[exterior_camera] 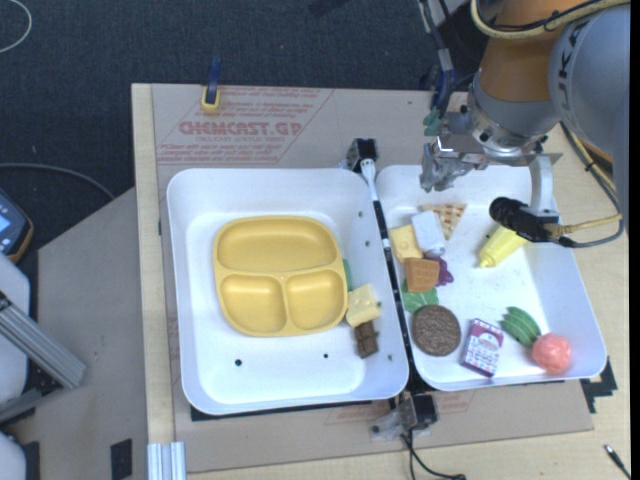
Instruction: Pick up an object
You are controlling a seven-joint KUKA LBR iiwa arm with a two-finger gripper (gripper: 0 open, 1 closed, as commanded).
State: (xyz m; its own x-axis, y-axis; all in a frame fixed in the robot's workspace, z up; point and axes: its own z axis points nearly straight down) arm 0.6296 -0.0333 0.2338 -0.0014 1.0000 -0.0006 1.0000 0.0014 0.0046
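The end effector [441, 173] hangs over the right bin's [580, 303] far edge, fingers pointing down; how far apart they are cannot be told, and nothing shows between them; just beyond lies a waffle piece [449, 215]; the worktop's [240, 128] cardboard reads "CHEMCAST GP" in red; a yellow tray [279, 274] sits in the left bin [200, 353].

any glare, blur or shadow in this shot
Camera view: sharp across both bins; soft even light, mild sheen on the yellow tray; the arm's orange band looks slightly soft; faint shadow under the gripper on the right bin.
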